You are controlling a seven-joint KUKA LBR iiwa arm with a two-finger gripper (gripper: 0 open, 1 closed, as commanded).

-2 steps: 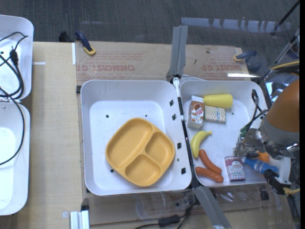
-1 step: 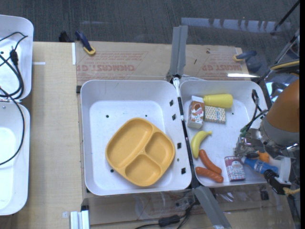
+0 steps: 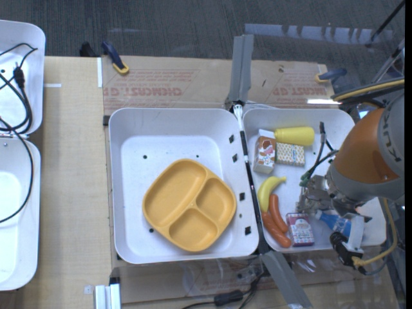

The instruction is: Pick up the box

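Two white bins [image 3: 122,172]; one box [image 3: 265,151]; gripper [image 3: 311,197] beside it

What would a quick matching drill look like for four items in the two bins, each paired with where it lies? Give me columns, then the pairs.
Things:
1. yellow divided plate
2. banana
3. yellow bottle
4. small pink box

Places:
A. far end of the right bin, lying on its side
B. near end of the right bin, beside the orange carrot
C. alone in the left bin
D. middle of the right bin, by its left wall

Pairs: 1-C, 2-D, 3-A, 4-B
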